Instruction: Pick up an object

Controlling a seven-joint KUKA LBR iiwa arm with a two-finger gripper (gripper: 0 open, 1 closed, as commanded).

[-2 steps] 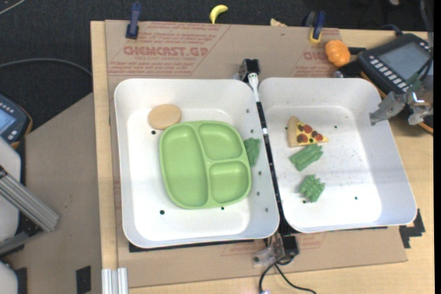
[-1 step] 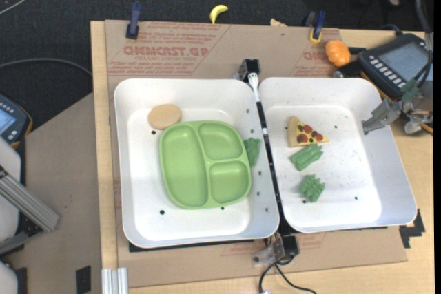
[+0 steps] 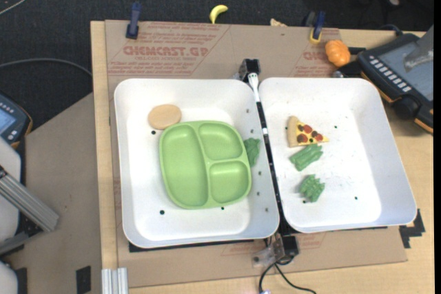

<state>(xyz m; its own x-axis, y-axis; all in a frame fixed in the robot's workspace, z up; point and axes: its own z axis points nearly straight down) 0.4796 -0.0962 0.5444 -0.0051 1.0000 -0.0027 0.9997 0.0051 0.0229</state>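
Red lettering is showing on the cardboard sheet (image 3: 207, 45) behind the bins, reading roughly "CHEMCAST G.P"; smaller lines above it and at right are remaining illegible.

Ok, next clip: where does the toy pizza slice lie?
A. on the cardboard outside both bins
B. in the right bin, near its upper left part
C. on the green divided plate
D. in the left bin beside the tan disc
B: the pizza slice rests on the floor of the right bin, above two green toy pieces, while the green divided plate and the tan disc sit in the left bin.
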